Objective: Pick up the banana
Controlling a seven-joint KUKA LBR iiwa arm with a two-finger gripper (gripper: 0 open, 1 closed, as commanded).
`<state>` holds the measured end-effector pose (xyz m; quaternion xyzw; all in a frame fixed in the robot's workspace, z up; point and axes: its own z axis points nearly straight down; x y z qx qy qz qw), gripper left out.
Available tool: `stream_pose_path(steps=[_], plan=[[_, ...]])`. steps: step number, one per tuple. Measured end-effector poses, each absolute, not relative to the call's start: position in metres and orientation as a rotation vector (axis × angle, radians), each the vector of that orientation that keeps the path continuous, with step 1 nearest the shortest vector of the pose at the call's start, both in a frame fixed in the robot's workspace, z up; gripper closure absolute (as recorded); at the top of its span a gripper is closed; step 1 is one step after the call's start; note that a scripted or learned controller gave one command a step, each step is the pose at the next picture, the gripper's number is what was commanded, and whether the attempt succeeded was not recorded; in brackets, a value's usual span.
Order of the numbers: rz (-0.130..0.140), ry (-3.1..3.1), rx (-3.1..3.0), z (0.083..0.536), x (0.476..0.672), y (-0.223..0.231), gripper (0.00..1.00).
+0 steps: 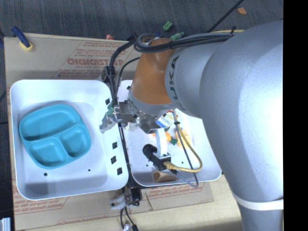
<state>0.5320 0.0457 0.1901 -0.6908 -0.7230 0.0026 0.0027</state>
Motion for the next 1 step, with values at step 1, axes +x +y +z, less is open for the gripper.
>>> stream_pose_path(steps=[1], plan=[[0.006, -2.053, -2.374, 0.2246, 0.4912, 0.1186, 0.00]])
